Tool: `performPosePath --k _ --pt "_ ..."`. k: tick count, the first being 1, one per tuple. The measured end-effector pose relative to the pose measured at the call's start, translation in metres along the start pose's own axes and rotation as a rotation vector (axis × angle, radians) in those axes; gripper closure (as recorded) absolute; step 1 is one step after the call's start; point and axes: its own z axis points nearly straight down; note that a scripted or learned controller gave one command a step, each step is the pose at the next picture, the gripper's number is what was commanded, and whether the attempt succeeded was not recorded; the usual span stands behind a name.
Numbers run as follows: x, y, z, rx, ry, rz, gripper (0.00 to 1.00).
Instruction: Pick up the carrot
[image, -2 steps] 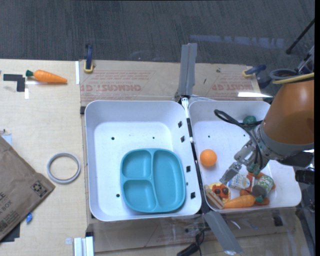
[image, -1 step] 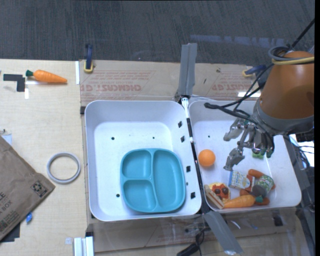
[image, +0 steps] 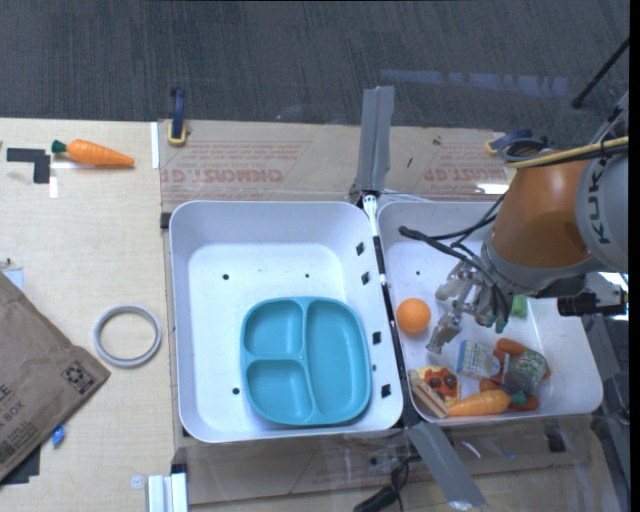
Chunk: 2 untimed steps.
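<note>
An orange carrot (image: 478, 404) lies along the front wall of the right bin (image: 560, 405), among other toy food. A second carrot (image: 95, 154) with a green top rests on the wooden bench at the far left, outside both bins. My gripper (image: 458, 318) hangs over the middle of the right bin, just right of an orange ball (image: 413, 315) and above and behind the bin's carrot. Its fingers stand open with nothing between them.
A blue divided plate (image: 303, 360) lies in the left bin (image: 200, 300). Next to the bin's carrot are a pizza slice (image: 433, 386), a small carton (image: 474, 357) and a red and grey item (image: 520, 365). A grey ring (image: 127, 334) and a cardboard box (image: 35, 385) sit on the bench at left.
</note>
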Motion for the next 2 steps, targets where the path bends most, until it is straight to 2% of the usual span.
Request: performPosePath --k 1,2 --pt "0.0261 -0.0266 0.0010 0.004 0.004 0.531 0.00" --pt "0.0348 -0.0203 0.0019 0.004 0.006 0.636 0.00"
